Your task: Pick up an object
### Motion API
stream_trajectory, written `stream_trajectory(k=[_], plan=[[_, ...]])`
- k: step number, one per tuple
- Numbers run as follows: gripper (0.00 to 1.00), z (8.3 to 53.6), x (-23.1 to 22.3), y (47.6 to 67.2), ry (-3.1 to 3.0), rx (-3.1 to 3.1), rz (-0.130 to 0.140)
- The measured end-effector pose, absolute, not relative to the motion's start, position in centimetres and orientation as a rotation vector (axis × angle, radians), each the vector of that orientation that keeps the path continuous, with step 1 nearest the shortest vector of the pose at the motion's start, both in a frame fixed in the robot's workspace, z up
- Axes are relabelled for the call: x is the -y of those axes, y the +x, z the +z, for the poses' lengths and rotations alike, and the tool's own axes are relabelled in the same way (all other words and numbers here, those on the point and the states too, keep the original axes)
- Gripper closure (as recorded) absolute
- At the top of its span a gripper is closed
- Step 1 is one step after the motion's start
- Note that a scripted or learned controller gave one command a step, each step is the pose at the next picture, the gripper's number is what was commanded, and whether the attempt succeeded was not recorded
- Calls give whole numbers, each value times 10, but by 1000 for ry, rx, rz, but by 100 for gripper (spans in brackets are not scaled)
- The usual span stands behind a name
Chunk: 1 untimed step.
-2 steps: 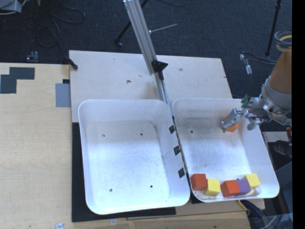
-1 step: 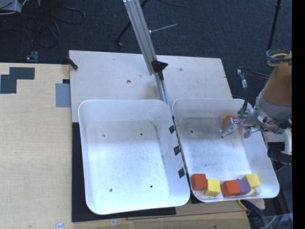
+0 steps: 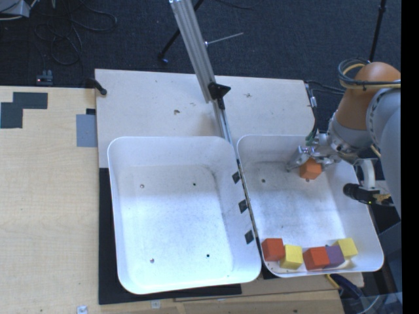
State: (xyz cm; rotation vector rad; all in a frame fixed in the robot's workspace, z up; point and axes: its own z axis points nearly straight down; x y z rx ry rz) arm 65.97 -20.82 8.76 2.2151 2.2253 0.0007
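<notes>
Hanging block: an orange block (image 3: 310, 170) is seen at the gripper (image 3: 309, 162), clamped between its fingers, above the right bin (image 3: 298, 205), near its far right part
Gripper: shut on the orange block
Near edge of right bin: a row of blocks is lined up, red (image 3: 273, 248), yellow (image 3: 292, 256), red (image 3: 316, 257), purple (image 3: 334, 254), yellow (image 3: 347, 247)
Left bin (image 3: 173, 211): set just beside the right one on the table (image 3: 46, 195)
</notes>
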Motion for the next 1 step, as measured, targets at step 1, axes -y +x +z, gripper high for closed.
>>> stream_trajectory(k=[1], plan=[[100, 100, 208, 658, 2212, -2233, -5]])
